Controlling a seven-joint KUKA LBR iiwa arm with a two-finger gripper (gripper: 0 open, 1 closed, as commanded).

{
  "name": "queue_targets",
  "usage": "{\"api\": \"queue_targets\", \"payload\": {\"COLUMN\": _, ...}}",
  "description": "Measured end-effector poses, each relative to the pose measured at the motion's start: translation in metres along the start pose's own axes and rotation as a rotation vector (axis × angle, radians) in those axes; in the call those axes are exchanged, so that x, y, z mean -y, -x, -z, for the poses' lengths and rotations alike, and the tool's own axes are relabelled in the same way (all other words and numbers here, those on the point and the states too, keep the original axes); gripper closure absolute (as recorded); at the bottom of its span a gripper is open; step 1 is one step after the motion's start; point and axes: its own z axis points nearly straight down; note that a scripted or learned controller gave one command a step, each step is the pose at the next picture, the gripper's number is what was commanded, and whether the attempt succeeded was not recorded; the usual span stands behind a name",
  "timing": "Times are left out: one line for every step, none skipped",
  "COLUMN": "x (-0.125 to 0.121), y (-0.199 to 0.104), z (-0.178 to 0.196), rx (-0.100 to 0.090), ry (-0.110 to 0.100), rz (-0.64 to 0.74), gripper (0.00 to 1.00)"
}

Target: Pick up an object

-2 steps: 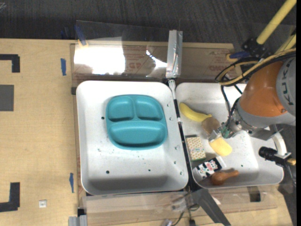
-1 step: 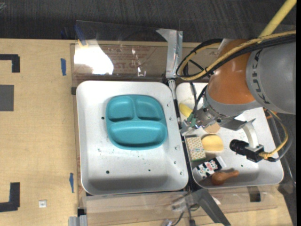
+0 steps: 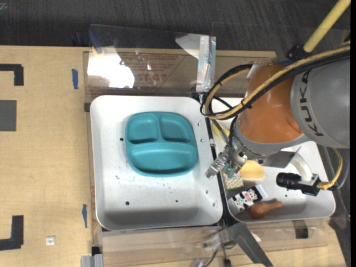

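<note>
A teal divided tray [image 3: 161,143] sits mid-left bin [image 3: 105,204], open floor along its edges — the arm [image 3: 278,110] crowds the right bin [image 3: 325,204], gripper [image 3: 229,164] at its left wall above yellow object [image 3: 253,171]; grip state unreadable.

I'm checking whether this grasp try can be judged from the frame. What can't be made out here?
- End effector: the arm's orange band hides most of it; open or shut is unclear.
- Right bin: the arm covers much of its floor.
- Yellow object: held or merely lying there is unclear.
- Small patterned items: too small to identify.
</note>
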Motion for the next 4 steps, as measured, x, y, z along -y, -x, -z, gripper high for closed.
{"api": "queue_targets", "payload": {"x": -0.027, "y": 0.105, "z": 0.108, "rx": 0.01, "ry": 0.005, "rz": 0.313, "gripper": 1.0}}
{"api": "queue_targets", "payload": {"x": -0.022, "y": 0.067, "z": 0.124, "rx": 0.006, "ry": 0.003, "rz": 0.798, "gripper": 1.0}}
{"api": "queue_targets", "payload": {"x": -0.034, "y": 0.092, "z": 0.11, "rx": 0.007, "ry": 0.004, "rz": 0.603, "gripper": 1.0}}
{"api": "queue_targets", "payload": {"x": 0.044, "y": 0.115, "z": -0.002, "rx": -0.002, "ry": -0.002, "rz": 0.597, "gripper": 1.0}}
